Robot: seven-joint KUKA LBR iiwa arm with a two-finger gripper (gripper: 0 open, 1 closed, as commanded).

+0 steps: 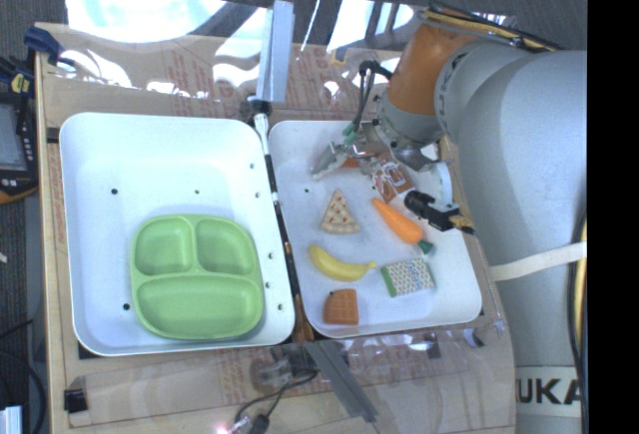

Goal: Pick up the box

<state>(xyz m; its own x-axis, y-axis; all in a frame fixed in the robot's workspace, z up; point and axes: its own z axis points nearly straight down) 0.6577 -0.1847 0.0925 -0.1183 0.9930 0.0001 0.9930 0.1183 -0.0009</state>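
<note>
The box (pixel 407 276), small with a green and white pattern, lies in the right bin (pixel 454 307) near its front right corner. My gripper (pixel 331 161) hangs low over the back of that bin, well behind the box and apart from it. Between the two lie a carrot (pixel 397 219) and a tan waffle wedge (pixel 338 213). A small red and white packet (pixel 391 181) sits just right of the gripper.
A yellow banana (pixel 340 264) and a brown waffle square (pixel 340 306) lie left of the box. The left bin (pixel 100 153) holds a green divided plate (pixel 197 277). The arm's grey body covers the right bin's right rim.
</note>
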